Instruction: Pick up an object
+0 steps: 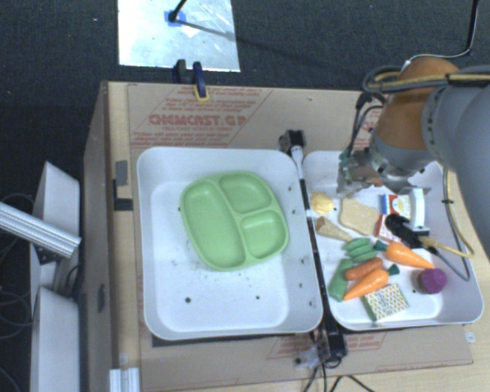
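You have a choice of toy foods, all heaped in the right bin (pixel 465 305), and the nearest to the gripper (pixel 349 180) is the pale slice of toy bread (pixel 359 216): it lies just below and a little right of the gripper in the camera view, flat, its long side slanting down to the right. The small yellow piece (pixel 322 203) sits just down and left of the gripper, about as close. Whether the gripper is released or clenched you cannot tell; nothing visible sits in it.

Count outward from the bread: two orange carrots (pixel 409 256), one green bean pod (pixel 360 248), one purple ball (pixel 432 280), one patterned cracker (pixel 385 301).

The left bin (pixel 167 300) holds one green divided plate (pixel 233 219), well apart from the gripper.
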Robot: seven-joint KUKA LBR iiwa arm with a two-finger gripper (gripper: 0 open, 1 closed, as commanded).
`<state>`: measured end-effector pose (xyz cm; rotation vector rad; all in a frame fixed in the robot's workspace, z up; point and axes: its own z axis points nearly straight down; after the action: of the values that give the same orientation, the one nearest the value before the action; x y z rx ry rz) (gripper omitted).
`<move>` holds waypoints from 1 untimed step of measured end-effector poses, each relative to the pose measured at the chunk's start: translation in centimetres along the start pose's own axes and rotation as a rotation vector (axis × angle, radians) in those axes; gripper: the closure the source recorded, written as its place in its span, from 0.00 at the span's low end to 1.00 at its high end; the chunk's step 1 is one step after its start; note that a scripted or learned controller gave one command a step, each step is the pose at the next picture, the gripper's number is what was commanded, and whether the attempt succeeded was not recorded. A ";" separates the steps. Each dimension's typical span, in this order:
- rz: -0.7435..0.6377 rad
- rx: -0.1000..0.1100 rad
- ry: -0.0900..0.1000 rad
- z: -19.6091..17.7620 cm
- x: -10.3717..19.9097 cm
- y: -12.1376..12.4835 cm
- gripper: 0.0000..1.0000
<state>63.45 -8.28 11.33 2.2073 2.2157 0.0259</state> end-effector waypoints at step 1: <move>0.000 0.000 0.000 0.0 0.0 0.0 0.00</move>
<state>63.44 -8.28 11.32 2.2074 2.2159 0.0259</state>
